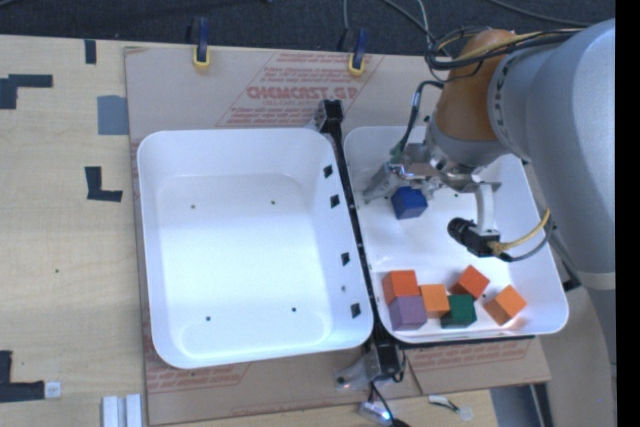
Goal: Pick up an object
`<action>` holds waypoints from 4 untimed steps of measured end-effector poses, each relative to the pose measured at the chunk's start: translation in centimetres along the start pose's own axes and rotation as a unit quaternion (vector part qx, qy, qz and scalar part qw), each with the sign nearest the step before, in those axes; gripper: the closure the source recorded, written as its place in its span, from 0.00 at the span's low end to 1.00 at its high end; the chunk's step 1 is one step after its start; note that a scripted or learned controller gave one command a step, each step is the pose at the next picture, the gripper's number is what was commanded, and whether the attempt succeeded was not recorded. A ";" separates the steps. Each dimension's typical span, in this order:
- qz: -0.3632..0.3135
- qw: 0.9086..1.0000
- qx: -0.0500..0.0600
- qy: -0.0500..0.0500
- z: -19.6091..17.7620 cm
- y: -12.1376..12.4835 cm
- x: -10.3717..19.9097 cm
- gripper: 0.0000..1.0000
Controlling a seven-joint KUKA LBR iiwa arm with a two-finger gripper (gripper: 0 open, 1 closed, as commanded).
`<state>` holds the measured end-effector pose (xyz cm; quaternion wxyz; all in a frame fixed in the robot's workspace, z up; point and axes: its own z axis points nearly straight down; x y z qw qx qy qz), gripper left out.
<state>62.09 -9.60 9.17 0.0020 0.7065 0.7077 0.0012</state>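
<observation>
Right bin crowded along its near wall, left bin open

Your widest room is across the left bin (240, 250). In the right bin (540, 315) a cluster of blocks (440, 298) lines the near wall, and a blue block (408, 203) sits near the divider (345, 215), beside the gripper (395, 177); bare floor lies between them. The arm (560, 145) covers the bin's right side.

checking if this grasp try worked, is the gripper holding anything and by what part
It cannot be told for sure. The blue block sits right at the gripper in the right bin, but the view does not show it between the fingers.
</observation>
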 end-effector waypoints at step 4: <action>-0.004 1.000 -0.002 0.002 -10.1 -0.9 10.4 1.00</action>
